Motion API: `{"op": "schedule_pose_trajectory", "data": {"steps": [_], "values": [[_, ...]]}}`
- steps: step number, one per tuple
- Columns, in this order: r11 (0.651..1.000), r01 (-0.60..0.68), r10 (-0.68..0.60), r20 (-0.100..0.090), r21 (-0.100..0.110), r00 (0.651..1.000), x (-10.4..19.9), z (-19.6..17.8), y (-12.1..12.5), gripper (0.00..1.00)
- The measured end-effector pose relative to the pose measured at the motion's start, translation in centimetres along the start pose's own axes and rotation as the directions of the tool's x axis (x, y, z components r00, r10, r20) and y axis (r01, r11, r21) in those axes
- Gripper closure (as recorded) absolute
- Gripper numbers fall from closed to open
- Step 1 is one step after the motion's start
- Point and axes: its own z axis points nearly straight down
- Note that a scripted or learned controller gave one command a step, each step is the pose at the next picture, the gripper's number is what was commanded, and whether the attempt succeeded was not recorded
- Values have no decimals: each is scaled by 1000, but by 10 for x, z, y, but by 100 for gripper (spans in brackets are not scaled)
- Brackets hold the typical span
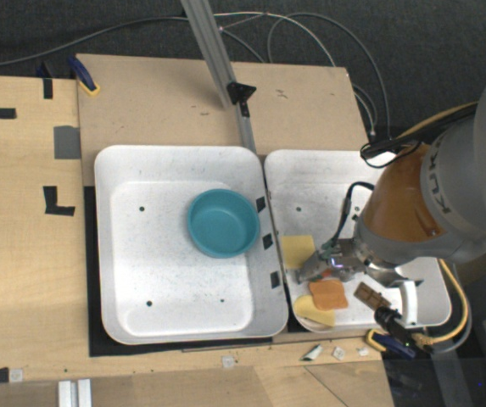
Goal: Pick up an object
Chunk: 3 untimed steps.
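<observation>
the gripper point(321, 264) hangs low in the right bin point(310, 172), just above the orange block point(328, 294) and beside the yellow piece point(298, 249); its grip state i cannot tell.

I am wearing a broad orange band point(399, 202) above my wrist, rounded and glossy, and it is sitting against a smooth grey casing point(467, 185) whose dark lettering is showing only in part. A thin black cable point(345, 214) is looping along my wrist toward my gripper point(326, 264), which is showing grey metal with a small bluish-violet glint at its middle. A white bracket point(409, 299) is hanging at my wrist's underside, and yellow and black cables point(446, 329) are curling beneath it.
</observation>
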Motion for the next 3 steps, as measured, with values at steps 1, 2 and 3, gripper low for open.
{"op": "schedule_pose_trajectory", "data": {"steps": [1,2,3], "values": [[1000,1,-1,-1,-2,1000,0,-12,1,100],[1000,0,0,3,-12,1000,-8,-71,2,100],[1000,0,0,3,-12,1000,-17,-124,-2,100]]}}
